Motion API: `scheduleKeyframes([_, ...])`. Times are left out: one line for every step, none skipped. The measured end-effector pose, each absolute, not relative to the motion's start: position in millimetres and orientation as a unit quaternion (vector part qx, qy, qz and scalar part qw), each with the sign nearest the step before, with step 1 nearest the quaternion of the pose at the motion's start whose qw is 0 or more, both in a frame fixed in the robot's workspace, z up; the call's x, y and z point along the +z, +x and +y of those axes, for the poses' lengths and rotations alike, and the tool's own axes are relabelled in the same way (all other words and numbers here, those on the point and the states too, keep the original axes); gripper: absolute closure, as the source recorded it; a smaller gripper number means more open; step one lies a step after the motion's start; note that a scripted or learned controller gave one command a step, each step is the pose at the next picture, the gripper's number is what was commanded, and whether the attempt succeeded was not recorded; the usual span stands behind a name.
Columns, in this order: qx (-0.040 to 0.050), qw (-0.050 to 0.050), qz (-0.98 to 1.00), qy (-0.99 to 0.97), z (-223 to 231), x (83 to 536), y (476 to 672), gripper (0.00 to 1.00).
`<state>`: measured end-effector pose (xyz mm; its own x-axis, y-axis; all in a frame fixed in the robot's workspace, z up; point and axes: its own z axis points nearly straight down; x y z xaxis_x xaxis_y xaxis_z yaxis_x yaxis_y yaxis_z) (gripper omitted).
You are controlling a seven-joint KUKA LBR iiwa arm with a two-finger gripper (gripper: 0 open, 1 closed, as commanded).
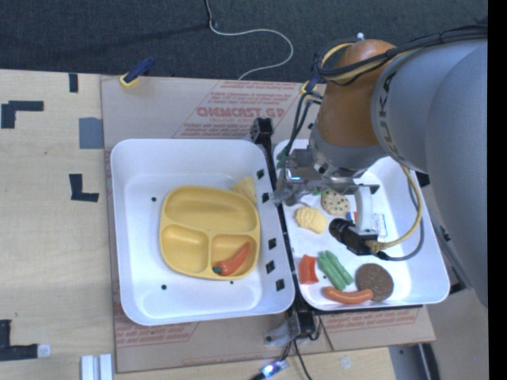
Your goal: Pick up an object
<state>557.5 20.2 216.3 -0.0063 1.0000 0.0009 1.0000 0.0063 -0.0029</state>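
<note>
Arm poised over the right bin's toy food, by the divider between the two bins

The grey arm point(444, 109) with its orange band reaches in from the right, and its jaws point(305, 182) sit low at the upper left of the right bin point(432, 287), close to the divider; whether they are open or closed on anything cannot be told, since the wrist hides them. Just below them lie a yellow corn cob point(311, 218) and a speckled cookie point(336, 204); nearer the front edge are a small red piece point(308, 268), a green bean pod point(336, 268), a brown round patty point(373, 281) and an orange-red sausage point(347, 295). On the table, the left bin point(131, 212) holds a yellow divided plate point(207, 228) with a red chilli pepper point(232, 260) in its lower compartment
</note>
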Motion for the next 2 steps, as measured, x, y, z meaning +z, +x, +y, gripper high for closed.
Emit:
scheduleKeyframes([-0.0005, 0.0, -0.709, -0.705, 52.1, 234.0, 577.9, 1.0])
scheduleKeyframes([0.002, 0.001, -0.707, -0.707, 55.0, 215.9, 571.5, 1.0])
